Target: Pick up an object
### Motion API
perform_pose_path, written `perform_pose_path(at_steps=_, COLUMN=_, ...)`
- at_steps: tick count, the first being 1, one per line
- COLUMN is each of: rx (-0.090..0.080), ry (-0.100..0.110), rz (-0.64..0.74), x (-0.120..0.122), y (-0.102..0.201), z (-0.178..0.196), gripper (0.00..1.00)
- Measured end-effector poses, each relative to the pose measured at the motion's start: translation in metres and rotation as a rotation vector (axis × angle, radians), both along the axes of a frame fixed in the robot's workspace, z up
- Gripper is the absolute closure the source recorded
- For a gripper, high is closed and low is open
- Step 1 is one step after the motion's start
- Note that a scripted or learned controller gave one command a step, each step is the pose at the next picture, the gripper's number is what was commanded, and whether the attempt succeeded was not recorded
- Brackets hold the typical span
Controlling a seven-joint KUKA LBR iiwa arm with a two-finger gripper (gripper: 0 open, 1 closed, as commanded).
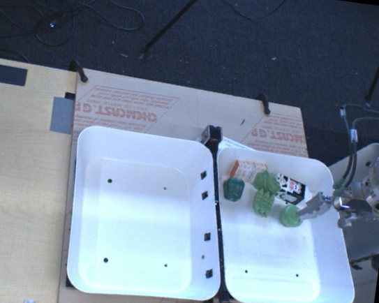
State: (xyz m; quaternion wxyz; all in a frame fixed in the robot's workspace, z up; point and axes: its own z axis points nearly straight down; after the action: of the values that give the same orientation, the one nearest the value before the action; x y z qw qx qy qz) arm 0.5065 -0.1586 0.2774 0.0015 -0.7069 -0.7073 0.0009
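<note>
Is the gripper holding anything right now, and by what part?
Cannot be told. The gripper reaches in from the right and meets a green piece in the right bin, but the contact is too small to make out.

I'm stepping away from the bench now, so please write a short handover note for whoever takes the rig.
Gripper: over the right bin, its tip at the round green piece; grip unclear.
Objects: all clustered at the right bin's far end: dark green piece, two light green blocks, orange-and-white box, black-and-white packet.
Done: nothing visibly lifted.
Left: secure one object and raise it.
</note>
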Motion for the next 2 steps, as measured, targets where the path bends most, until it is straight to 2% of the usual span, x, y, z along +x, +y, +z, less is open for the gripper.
perform_pose_path(at_steps=1, rx=0.002, ry=0.004, rz=0.004, x=0.074, y=0.028, z=-0.133, gripper=0.00)
perform_pose_path(at_steps=2, rx=0.003, ry=0.014, rz=0.000, x=0.136, y=0.000, z=-0.193, gripper=0.00)
